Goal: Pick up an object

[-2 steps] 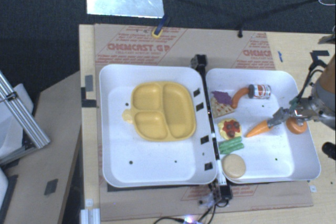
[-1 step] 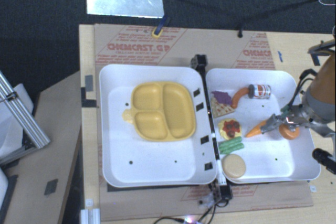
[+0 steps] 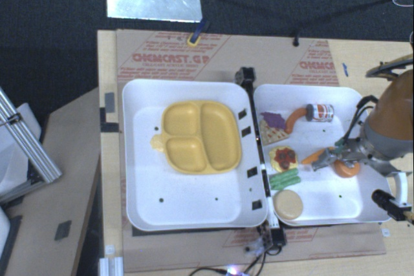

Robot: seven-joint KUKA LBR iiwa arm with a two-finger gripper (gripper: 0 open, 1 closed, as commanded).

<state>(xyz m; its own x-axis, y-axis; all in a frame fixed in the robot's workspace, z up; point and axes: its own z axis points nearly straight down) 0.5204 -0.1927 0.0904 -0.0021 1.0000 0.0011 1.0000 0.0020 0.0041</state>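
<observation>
Claw (image 3: 323, 160) hovering low in right bin (image 3: 323, 203), tips touching orange carrot-like piece (image 3: 311, 157); grip state impossible to tell. Approach step underway; next move needing centering over piece, then closing

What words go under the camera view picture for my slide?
Robot gripper reaches among toy foods in the right bin; yellow tray sits in the left bin.

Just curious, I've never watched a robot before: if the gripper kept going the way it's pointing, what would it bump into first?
Probably the small round pizza piece, lying left of the gripper; height above the right bin is unclear.
</observation>
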